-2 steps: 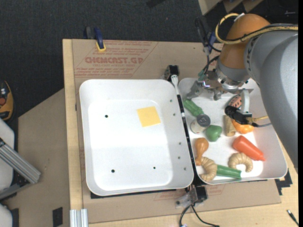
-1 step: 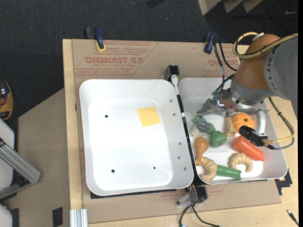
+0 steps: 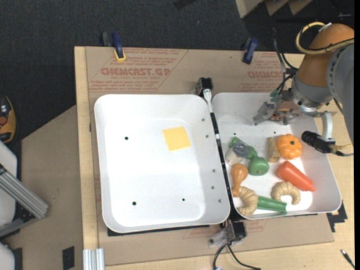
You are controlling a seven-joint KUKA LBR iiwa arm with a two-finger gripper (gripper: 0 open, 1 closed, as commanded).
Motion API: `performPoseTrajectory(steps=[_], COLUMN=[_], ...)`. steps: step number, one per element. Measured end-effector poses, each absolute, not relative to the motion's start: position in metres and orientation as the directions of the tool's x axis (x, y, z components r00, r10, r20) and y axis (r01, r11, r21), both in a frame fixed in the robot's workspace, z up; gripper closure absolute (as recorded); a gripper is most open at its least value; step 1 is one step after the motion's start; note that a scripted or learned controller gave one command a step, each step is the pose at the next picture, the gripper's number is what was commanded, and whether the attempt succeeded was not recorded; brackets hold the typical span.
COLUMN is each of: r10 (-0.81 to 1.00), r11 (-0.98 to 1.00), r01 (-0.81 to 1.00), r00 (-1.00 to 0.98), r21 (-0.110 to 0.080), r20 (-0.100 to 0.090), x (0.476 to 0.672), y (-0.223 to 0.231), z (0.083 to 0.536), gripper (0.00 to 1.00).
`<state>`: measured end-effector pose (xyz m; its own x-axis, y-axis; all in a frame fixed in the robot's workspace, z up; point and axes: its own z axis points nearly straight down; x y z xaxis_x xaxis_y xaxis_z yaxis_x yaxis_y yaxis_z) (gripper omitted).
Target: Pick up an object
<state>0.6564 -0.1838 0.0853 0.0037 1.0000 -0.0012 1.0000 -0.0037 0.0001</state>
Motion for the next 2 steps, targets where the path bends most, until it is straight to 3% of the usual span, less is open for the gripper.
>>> performPoseTrajectory(steps=[1,2], r10=[1.0,1.0], r11=[-0.001,0.002], r01=[1.0,1.0], r00=[0.001,-0.002], r21=[0.0,0.003], r20=[-0.001,0.009], x=[0.653,0.634], y=[-0.195,-0.22], z=[0.085,0.086], gripper=[0.0,0.0])
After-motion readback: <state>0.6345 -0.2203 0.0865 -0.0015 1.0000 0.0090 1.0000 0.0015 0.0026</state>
